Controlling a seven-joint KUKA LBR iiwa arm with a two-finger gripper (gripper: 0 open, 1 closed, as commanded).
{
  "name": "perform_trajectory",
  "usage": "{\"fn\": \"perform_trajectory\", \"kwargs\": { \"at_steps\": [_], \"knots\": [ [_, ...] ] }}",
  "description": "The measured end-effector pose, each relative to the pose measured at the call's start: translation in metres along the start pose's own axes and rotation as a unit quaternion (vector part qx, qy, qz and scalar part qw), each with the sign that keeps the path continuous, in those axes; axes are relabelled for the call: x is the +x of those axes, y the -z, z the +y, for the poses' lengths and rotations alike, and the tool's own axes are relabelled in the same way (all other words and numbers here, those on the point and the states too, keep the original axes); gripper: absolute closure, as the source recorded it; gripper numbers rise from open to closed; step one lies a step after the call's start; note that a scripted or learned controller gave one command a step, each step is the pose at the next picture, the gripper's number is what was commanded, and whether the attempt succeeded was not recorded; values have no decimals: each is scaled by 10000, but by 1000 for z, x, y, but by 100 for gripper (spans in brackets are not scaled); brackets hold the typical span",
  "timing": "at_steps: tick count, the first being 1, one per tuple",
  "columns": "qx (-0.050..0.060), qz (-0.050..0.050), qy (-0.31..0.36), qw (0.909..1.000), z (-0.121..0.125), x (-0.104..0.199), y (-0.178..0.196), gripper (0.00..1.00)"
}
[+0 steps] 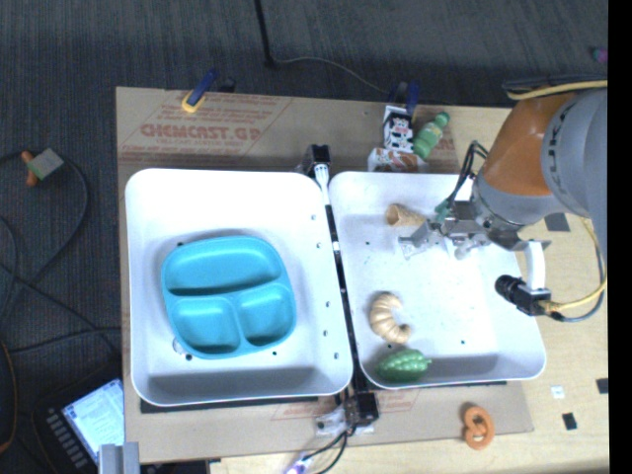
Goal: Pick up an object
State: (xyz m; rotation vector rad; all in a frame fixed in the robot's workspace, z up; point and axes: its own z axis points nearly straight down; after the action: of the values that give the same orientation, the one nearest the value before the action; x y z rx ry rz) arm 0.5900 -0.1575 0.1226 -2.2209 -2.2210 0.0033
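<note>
Bins [148, 294] are set side by side on a brown board [197, 131] at the middle of the frame, the left one bearing a blue divided tray [229, 294] at its centre. The arm [553, 156] is seen entering from the upper right, its orange band above the wrist, with the gripper [439, 237] held low over the upper part of the right bin [494, 334]. Whether the jaws are open or closed cannot be told, and nothing is seen between them. A small tan cone-like piece [400, 213] lies just to the upper left of the gripper, near the bin's top wall. A croissant [388, 316] is found lower in the same bin, left of centre, and a green leafy toy [404, 364] lies just below it against the bottom wall. Both are well apart from the gripper. Outside the bins, a small carton and a green figure [427, 136] stand on the board above the right bin, and an orange pretzel-shaped piece [478, 427] lies on the board at the lower right. A blue clip [200, 89] is fixed to the board's upper edge.
</note>
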Motion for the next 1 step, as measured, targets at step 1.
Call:
{"fn": "perform_trajectory", "kwargs": {
  "at_steps": [1],
  "knots": [
    [3, 8, 1, 10000, -82, 52, 7, 0]
  ]
}}
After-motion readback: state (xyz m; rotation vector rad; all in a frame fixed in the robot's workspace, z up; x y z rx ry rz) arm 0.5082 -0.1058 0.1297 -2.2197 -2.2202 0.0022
